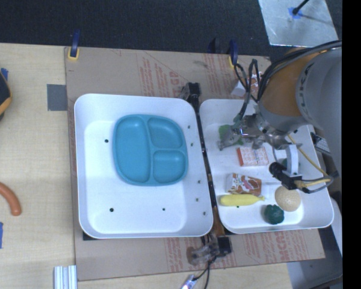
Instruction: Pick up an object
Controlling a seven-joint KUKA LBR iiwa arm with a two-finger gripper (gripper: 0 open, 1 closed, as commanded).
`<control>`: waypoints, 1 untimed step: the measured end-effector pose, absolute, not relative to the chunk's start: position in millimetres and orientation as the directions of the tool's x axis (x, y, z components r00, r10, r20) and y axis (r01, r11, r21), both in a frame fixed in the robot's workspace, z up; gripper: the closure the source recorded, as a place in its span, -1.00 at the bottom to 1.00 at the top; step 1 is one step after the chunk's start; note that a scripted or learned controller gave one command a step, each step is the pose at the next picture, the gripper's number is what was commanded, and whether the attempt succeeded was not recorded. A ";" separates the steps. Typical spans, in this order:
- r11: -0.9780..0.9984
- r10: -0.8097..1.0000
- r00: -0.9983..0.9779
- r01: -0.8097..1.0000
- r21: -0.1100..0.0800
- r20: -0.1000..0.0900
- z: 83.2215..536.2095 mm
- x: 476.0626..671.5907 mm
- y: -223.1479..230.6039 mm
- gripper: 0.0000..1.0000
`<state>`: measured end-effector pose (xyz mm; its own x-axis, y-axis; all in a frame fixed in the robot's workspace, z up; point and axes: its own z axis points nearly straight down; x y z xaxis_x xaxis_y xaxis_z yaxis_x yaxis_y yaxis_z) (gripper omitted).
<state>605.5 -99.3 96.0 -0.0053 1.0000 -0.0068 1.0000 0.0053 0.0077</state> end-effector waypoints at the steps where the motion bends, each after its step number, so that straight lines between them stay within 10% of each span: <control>1: 0.004 1.000 -0.004 1.000 -0.002 0.000 92.3 653.3 -97.3 -1.00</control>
<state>653.3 -97.3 92.3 -0.0037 1.0000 0.0002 1.0000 0.0037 -0.0018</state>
